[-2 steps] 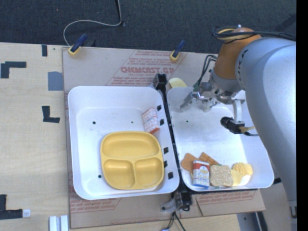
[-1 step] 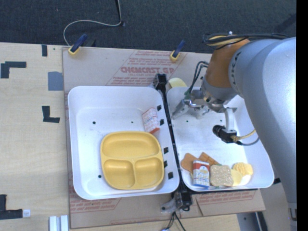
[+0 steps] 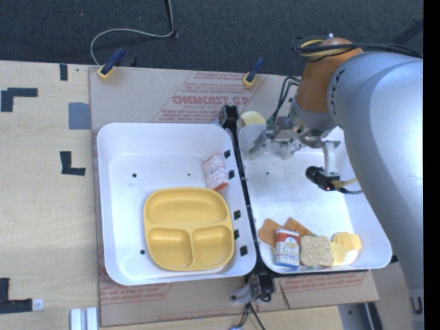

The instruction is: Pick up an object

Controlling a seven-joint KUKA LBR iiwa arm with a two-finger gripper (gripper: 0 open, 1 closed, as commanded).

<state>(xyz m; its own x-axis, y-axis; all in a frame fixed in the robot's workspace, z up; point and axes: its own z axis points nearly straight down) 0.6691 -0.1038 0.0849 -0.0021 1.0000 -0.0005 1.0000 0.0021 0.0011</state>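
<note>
1. Carton (image 3: 287,247), red and white, stands at the right bin's (image 3: 357,215) near edge, among a slice of bread (image 3: 316,251), crackers (image 3: 272,229) and a yellow pastry (image 3: 346,245).
2. Gripper (image 3: 275,138) hovers over that bin's far left corner; whether it is open or closed, I cannot tell.
3. Left bin (image 3: 113,184) holds a yellow tray (image 3: 187,227) and a small packet (image 3: 216,171).

Right bin's near edge has a little pile: red-white carton (image 3: 287,247) upright, bread slice (image 3: 316,251), yellow piece (image 3: 346,246), orange crackers (image 3: 273,228).
</note>
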